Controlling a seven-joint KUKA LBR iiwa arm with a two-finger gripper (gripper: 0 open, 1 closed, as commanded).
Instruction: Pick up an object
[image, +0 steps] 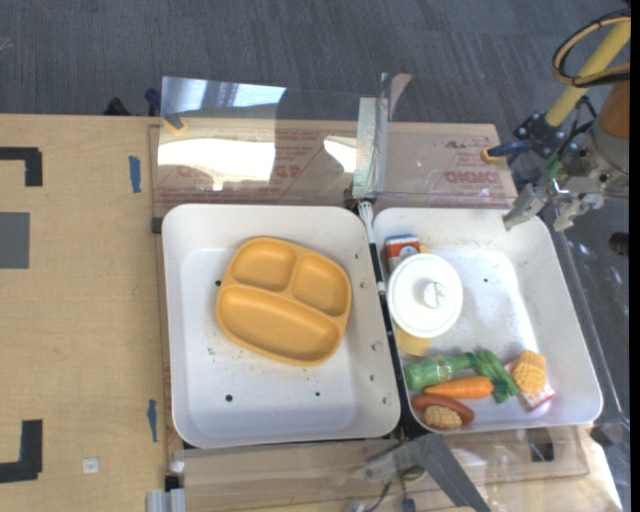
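Hotdog (445, 410) front of rt bin (575, 330); end effector (548, 200) above far corner, grip state unclear.

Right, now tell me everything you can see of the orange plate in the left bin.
The orange plate is a rounded, glossy dish that looks like plastic, split by raised ridges into three sections: two smaller ones at the far side and one long one at the near side. All three sections look bare. It lies flat and right way up on the floor of the left bin, turned a little askew to the bin's walls, somewhat toward the far side. Nothing else touches it.
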